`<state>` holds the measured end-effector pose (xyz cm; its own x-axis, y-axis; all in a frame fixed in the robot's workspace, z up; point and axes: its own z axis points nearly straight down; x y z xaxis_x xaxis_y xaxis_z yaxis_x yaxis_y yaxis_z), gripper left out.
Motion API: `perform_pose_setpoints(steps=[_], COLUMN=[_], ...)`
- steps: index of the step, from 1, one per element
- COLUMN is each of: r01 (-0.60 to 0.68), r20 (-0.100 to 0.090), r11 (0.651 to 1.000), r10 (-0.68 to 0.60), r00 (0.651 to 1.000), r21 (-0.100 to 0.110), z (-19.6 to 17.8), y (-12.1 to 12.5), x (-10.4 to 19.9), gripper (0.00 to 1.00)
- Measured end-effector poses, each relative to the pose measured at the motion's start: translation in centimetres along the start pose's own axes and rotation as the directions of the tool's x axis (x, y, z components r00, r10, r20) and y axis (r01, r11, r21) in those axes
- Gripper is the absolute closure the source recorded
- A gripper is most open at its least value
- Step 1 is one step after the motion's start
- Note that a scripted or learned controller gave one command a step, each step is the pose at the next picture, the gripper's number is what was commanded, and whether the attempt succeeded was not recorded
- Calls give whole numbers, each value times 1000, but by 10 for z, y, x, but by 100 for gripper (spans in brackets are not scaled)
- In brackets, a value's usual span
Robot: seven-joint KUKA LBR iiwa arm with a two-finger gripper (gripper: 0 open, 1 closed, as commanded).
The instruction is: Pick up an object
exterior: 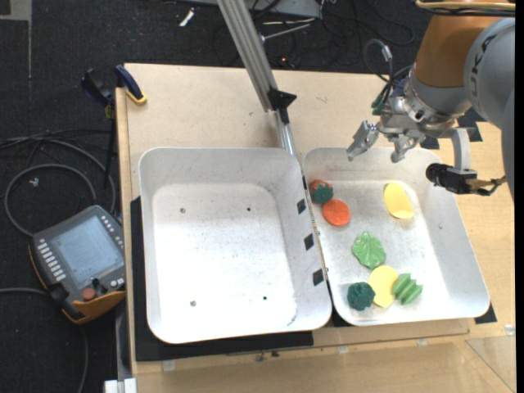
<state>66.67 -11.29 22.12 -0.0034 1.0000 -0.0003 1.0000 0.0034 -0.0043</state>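
At nine o'clock, off the bench, we see a grey pendant (78, 256) with an orange rim lying on the dark floor. At ten o'clock a black clamp (113, 85) with a yellow tip sits on the bench corner. The left bin (155, 178) fills the middle of the view. From twelve o'clock a metal rail (248, 43) slants down to the seam between the bins.

In the right bin (458, 252) we find the objects. Near its left wall, a dark green piece (321, 192) touches an orange round (336, 213) just below it. At the bin's centre lies a light green leaf (368, 250). At its six o'clock a dark green lump (360, 295) touches a yellow disc (383, 285), and a green ridged piece (407, 288) sits just beside that disc. Toward one o'clock in the bin a yellow piece (399, 201) rests alone.

At two o'clock in the view the gripper (378, 146) hangs above the bin's far edge, its fingers (360, 142) spread apart with nothing between them, well apart from every object.
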Motion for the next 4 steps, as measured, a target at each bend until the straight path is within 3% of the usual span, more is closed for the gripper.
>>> perform_pose_setpoints(steps=[2,3,4], r01=[-4,-4,-1], r20=[1,1,1], r11=[1000,1000,1000], r10=[4,4,1], r00=[1000,1000,1000], r21=[0,-7,-12], z=[108,95,30], y=[-4,-2,2], x=[-1,-1,0], gripper=[0,100,100])
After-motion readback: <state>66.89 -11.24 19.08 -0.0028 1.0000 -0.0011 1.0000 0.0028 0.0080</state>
